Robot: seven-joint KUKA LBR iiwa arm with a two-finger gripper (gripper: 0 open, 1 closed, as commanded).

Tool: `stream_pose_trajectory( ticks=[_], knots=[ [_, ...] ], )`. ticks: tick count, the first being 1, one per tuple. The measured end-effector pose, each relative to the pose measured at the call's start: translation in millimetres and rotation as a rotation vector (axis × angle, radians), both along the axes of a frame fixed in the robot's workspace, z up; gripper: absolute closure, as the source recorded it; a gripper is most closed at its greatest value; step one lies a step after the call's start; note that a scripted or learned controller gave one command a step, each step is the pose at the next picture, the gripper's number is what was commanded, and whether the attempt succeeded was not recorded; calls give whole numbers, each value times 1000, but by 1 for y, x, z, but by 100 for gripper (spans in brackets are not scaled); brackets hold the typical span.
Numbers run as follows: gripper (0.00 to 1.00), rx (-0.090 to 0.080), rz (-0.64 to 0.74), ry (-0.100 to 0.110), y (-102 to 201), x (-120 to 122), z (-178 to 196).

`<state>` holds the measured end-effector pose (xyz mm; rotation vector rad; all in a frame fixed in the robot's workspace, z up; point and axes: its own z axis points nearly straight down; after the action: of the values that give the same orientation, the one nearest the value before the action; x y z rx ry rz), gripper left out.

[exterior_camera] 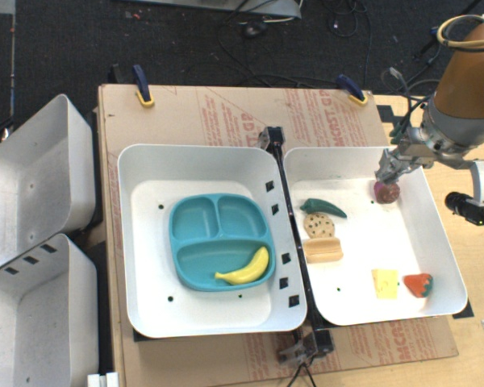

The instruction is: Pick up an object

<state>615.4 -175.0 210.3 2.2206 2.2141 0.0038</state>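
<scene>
My gripper [390, 177] hangs over the far right part of the right bin [436, 224], directly above a small dark red round object [386, 191], close to or touching its top. In the same bin lie a green pepper-like piece [323, 208], a round cookie [319, 226], a tan bread-like block [323, 251], a yellow square piece [385, 283] and a red strawberry-like piece [419, 285]. The left bin [137, 216] holds a blue divided plate [185, 224] with a yellow banana [245, 268] in its near compartment.
A black divider [286, 216] runs between the two bins. The bins rest on a cardboard sheet [226, 111] clamped at the far edge. Two white containers [32, 176] stand off the bench at the left.
</scene>
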Motion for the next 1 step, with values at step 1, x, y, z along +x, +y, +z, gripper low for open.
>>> stream_pose_trajectory(
  ticks=[1],
  knots=[
    [100, 1, 4, 2, 0, 1, 12]
  ],
)
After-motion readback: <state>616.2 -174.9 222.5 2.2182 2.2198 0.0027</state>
